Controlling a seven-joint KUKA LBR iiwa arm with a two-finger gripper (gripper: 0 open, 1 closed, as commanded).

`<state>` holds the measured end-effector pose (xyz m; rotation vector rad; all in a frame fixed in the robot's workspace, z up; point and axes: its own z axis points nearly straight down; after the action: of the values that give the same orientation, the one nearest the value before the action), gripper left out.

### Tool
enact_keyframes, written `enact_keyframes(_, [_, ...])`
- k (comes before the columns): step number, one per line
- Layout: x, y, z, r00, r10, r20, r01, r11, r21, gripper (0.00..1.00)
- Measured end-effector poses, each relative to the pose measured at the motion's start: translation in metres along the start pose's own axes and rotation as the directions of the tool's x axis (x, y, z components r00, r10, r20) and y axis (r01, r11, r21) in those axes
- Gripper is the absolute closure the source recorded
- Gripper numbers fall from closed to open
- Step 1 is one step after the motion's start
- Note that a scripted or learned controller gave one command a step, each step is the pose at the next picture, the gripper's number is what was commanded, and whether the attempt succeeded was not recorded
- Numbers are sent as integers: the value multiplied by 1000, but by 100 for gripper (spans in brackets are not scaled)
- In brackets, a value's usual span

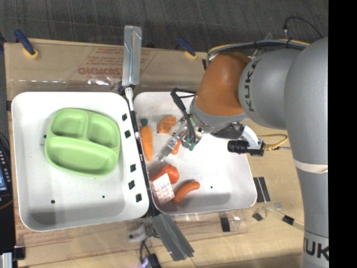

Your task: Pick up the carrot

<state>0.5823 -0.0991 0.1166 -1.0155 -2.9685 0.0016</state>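
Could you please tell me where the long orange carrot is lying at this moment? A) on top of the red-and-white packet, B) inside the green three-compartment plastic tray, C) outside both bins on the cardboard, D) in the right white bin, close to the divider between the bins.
D: the long orange carrot lies on the floor of the right white bin, beside the central divider.

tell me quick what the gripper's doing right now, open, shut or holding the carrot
Gripper: over the right bin, just right of the carrot; open or shut cannot be told, and no carrot is seen in it.

Green tray [83, 141] in left bin [28, 166] — sausage [186, 190] right.
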Motion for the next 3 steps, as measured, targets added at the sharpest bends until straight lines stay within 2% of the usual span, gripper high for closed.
enact_keyframes(1, [-77,10,-21,985,172,6,-172,985,-4,0])
enact_keyframes(2, [-62,-16,25,943,332,1,-332,943,-1,0])
enact_keyframes(3, [-68,36,-13,964,266,4,-266,964,-4,0])
